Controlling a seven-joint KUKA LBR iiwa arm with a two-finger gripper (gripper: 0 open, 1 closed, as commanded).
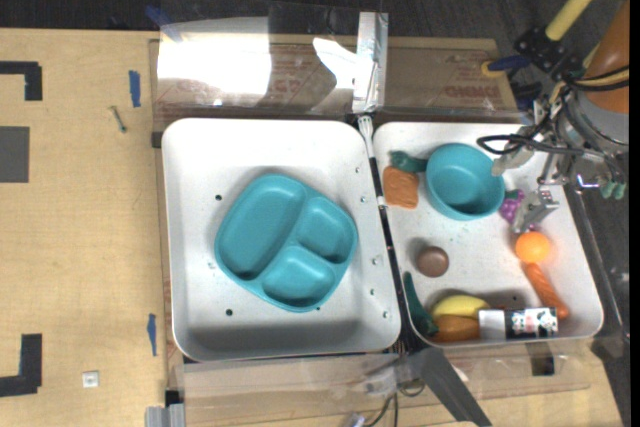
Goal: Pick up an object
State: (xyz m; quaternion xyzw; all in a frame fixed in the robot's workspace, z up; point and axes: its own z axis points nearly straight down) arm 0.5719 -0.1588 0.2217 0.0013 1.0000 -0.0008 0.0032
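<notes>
No pick is made yet: nearest, the bottle (518, 321), banana (458, 305) and carrot (545, 286) lie in the right bin (590, 315), the orange (533, 246) beyond, the end effector (543, 205) poised above, grip state indeterminable.

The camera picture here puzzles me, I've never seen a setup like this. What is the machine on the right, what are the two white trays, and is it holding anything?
You are looking down at a slant from one fixed camera above a bench. The machine at the right edge is a robot arm, grey with an orange band; its gripper hangs over the right bin. I see nothing held in it.

The left bin holds a blue divided plate. The right bin holds a blue bowl, an orange ball, a carrot, a brown round piece, a banana and a small bottle, all toy-like things for it to pick up.
</notes>
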